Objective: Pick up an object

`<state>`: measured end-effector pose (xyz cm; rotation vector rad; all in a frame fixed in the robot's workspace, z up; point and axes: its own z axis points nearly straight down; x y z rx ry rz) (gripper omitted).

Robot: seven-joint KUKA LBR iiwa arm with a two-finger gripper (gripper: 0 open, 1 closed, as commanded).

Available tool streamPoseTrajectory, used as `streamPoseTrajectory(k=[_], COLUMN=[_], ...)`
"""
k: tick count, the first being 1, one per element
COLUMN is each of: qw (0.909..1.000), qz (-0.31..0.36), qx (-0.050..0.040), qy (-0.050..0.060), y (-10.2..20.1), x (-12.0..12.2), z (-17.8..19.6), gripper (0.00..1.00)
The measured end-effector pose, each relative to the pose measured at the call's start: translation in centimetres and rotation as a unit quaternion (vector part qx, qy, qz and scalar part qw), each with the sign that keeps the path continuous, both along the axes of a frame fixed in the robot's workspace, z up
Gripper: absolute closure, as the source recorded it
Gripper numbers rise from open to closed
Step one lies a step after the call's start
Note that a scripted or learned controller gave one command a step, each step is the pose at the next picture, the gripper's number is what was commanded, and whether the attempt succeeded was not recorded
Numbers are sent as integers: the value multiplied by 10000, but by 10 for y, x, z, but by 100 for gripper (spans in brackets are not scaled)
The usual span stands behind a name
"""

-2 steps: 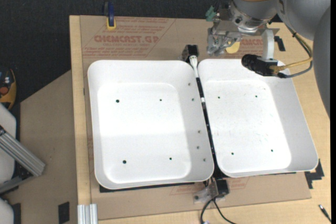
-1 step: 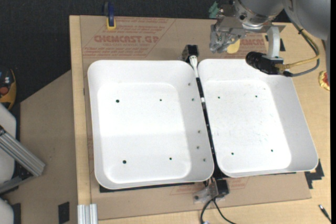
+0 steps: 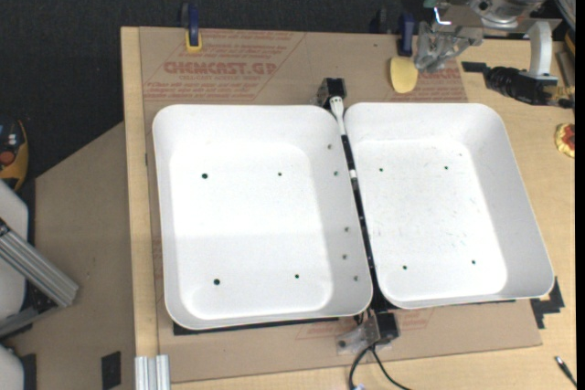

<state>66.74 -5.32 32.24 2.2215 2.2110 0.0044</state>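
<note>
1. Nearest: a black clip (image 3: 382, 325) and a cable (image 3: 366, 370) at the near edge of the bench (image 3: 228, 68), just where the two bins meet.
2. Left white bin (image 3: 174, 196): shallow, rounded corners, four small dark dots on its floor, nothing else seen inside.
3. Right white bin (image 3: 521, 196): same shape, four dots and faint speckling on its floor, nothing else seen inside; touching the left bin along a dark seam.
4. Beyond the bins: another black clip (image 3: 331, 90) at the far end of the seam, and red lettering on the brown board.
5. Further back, on the bare board outside both bins, just past the right bin's far rim: a small pale yellow object (image 3: 403, 74), smooth, rounded, plain in colour.
6. Long axis roughly near-to-far, slightly tilted; too small to tell which end leads.
7. Just to the right of that object: the claw (image 3: 437, 50), pointing down at the board, beside the yellow object rather than around it; whether released or clenched cannot be told.
8. Farthest: two blue clamps (image 3: 191, 21) on the board's back edge.
</note>
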Motion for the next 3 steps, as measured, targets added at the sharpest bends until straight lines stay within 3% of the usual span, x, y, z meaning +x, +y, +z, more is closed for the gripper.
streamPoseTrajectory(k=[1,2,3], qw=[10000,10000,10000], qz=[38,31,19], qx=[21,16,17], qy=[63,8,38], y=[41,48,37], x=[-8,-23,-38], z=[-46,-10,-1], gripper=[100,100,100])
